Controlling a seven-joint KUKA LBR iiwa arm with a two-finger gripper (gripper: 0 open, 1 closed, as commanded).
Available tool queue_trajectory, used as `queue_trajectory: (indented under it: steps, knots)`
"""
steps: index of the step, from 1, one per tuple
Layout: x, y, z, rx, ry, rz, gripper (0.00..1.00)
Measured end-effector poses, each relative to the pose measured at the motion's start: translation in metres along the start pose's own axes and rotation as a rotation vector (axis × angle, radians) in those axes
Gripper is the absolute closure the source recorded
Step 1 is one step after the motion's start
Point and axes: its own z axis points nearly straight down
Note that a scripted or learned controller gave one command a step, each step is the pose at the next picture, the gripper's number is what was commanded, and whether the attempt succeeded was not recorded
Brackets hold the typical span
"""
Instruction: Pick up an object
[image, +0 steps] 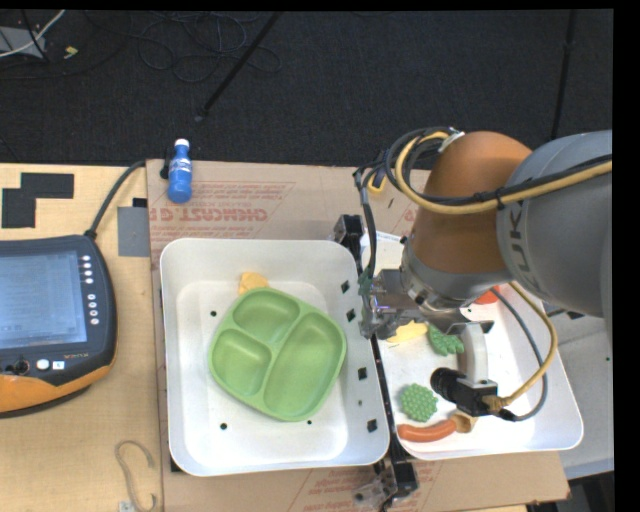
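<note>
Judged mid-reach in the right bin (566, 436): nearest lay an orange toy sausage (430, 432) and knobbly green toy (418, 402), farther the gripper (384, 318) low beside a yellow piece (405, 334), grasp impossible to tell; needed next a centred closing, then a lift.

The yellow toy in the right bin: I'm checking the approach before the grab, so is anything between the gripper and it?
Nothing visible stands between them. The gripper sits low at the right bin's left edge, right beside the yellow toy. The green toy lies on its far side.
</note>
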Motion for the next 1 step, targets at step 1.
queue_trajectory:
  steps: [1]
  knots:
    - [0.0016,0.0028,0.0009,0.001,0.000,0.000,1.00]
